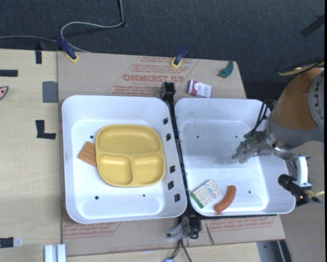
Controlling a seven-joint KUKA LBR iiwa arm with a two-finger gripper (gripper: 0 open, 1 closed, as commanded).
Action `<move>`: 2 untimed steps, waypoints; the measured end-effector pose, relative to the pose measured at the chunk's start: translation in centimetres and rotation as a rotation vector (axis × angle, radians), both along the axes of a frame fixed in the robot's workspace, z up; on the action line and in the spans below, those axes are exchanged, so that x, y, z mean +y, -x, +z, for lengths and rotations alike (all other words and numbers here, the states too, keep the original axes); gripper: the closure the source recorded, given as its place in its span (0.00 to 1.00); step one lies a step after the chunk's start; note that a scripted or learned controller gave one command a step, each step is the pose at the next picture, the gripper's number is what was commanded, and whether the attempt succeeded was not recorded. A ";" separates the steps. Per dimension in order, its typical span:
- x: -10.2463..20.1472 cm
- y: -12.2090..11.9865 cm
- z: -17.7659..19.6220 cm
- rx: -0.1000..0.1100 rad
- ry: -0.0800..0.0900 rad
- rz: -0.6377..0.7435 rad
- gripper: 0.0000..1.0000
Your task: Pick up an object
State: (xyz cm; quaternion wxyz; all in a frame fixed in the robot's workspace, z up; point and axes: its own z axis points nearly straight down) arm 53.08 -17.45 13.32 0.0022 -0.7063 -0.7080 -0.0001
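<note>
Cardboard sheet (147, 75): red print "CHEMCAST GP"; smaller lines unreadable.

plate (131, 155) in left bin (76, 119) | sausage (225, 199), packet (206, 192) in right bin (218, 111)

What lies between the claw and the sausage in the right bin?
Nothing: the camera view shows bare white bin floor between the claw and the sausage.
</note>
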 end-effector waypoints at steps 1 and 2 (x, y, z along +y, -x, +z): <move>0.1 0.0 0.9 0.001 -0.001 0.001 1.00; 0.1 -0.1 1.9 0.001 -0.001 0.002 1.00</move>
